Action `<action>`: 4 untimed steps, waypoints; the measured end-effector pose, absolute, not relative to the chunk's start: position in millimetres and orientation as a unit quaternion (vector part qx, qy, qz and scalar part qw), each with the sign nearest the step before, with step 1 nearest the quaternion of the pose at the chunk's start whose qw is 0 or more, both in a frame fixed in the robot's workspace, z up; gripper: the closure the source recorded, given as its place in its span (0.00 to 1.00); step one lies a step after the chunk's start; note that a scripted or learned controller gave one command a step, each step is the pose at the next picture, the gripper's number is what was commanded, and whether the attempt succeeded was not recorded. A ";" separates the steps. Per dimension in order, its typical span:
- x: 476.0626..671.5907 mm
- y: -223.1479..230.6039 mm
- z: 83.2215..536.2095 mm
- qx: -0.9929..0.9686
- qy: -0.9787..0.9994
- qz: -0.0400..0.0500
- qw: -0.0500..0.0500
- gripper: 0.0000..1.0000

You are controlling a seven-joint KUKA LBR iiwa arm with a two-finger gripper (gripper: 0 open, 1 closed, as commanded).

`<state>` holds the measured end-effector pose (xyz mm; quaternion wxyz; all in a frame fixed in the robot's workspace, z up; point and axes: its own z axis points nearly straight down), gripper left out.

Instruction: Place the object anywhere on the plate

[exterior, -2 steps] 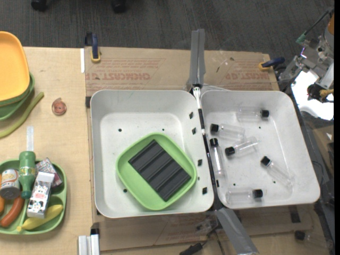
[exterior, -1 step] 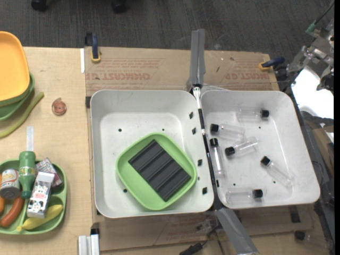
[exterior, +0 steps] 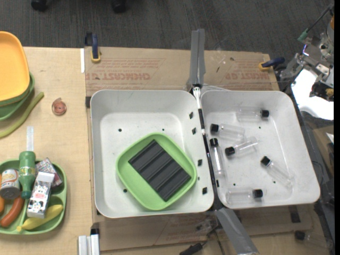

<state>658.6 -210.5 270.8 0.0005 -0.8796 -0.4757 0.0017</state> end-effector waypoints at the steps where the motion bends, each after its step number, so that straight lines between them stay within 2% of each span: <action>1: 658.8 -213.6 332.8 -0.881 -0.472 0.001 0.000 0.00; 3: 654.4 -210.2 301.4 -0.889 -0.458 0.002 0.001 0.00; 4: 659.2 -212.8 326.0 -0.890 -0.455 0.001 0.000 0.00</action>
